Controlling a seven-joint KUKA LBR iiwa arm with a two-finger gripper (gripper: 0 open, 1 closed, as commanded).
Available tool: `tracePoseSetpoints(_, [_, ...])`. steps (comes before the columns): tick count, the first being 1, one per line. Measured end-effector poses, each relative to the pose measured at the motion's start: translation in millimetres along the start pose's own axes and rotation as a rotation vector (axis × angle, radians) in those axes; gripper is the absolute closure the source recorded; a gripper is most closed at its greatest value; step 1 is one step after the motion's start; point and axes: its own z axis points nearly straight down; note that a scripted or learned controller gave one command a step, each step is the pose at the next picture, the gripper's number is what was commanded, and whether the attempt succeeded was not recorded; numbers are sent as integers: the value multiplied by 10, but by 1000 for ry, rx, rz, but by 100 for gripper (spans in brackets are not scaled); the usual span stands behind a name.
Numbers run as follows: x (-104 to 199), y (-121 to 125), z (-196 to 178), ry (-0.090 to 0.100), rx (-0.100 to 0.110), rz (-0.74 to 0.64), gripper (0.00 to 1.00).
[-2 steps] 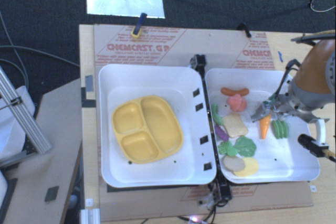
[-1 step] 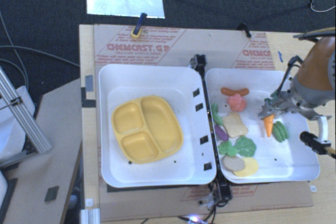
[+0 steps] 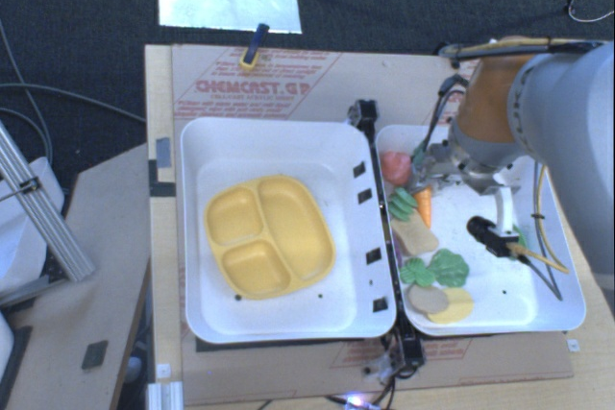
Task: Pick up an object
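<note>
Nearest the camera and well short of the gripper (image 3: 430,172), a yellow wedge (image 3: 459,306) and a tan round (image 3: 428,299) lie touching at the front of the right bin (image 3: 538,312). Just beyond them sit a green floret (image 3: 449,266) and a green leaf (image 3: 416,272), then a tan slice (image 3: 415,236). All of it is toy food, crowded along the bin's inner wall, likely just where it came to rest. The carrot (image 3: 424,205) lies just on the near side of the gripper with a green pod (image 3: 402,204) beside it, and a red piece (image 3: 395,167) is close on the view's left. The gripper hangs low over this cluster, so the carrot looks the likeliest pick. Whether the gripper is spread or closed I cannot tell. Across the wall, a yellow divided plate (image 3: 269,235) lies flat in the left bin (image 3: 207,144) — no food in its compartments.
</note>
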Motion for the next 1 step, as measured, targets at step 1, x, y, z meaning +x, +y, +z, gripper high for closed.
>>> tracePoseSetpoints(1, [693,-257,-1061,1,-2,4,100])
